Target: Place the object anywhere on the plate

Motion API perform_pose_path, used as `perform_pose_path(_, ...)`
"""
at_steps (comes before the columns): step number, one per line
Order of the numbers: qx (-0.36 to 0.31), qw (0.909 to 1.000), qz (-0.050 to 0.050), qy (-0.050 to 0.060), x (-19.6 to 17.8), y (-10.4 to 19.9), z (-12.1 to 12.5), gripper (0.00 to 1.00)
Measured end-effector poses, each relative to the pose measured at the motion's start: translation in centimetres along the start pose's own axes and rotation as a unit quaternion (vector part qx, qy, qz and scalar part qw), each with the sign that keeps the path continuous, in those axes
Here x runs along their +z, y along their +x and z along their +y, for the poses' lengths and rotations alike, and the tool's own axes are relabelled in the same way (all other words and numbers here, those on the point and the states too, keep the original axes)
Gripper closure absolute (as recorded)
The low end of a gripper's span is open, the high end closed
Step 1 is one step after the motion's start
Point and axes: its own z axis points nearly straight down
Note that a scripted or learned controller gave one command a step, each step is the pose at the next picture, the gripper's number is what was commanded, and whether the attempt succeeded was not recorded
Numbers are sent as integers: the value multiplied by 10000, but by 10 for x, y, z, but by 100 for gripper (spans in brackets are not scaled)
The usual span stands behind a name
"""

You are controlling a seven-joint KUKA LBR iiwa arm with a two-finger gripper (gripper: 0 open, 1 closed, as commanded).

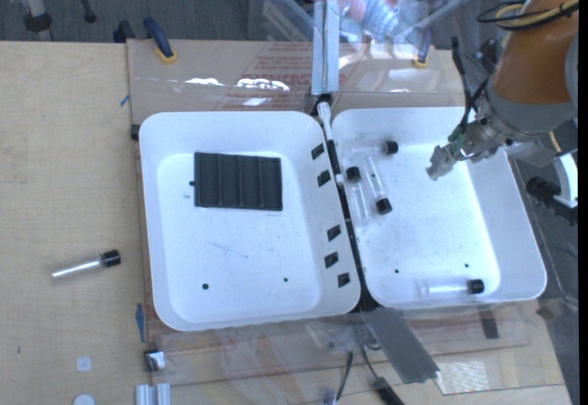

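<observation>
vials (pixel 367 185) lie loose in right bin (pixel 514 210), just left of and below claw (pixel 441 161), untouched, likely awaiting pickup | claw hangs over same bin, grip state cannot tell | black plate (pixel 238 181) in left bin (pixel 161 210), far left of claw; bin divider between | another vial (pixel 450 287) below claw; stray vial (pixel 84 264) on counter (pixel 55 164)

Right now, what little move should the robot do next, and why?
Probably lower the pincer toward one of the small clear tubes with black caps in the right bin. The pincer hangs above that bin with nothing visible between its tips, and the dark ridged plate in the left bin has no tube on it yet. So a pickup likely comes first.
</observation>
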Motion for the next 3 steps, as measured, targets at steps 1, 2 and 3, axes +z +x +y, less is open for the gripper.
perform_pose_path(1,-2637,9646,-13,-17,-42,74,47,100)
perform_pose_path(2,-739,9973,-11,-11,-220,142,88,100)
perform_pose_path(3,-218,9998,1,8,-132,250,93,100)
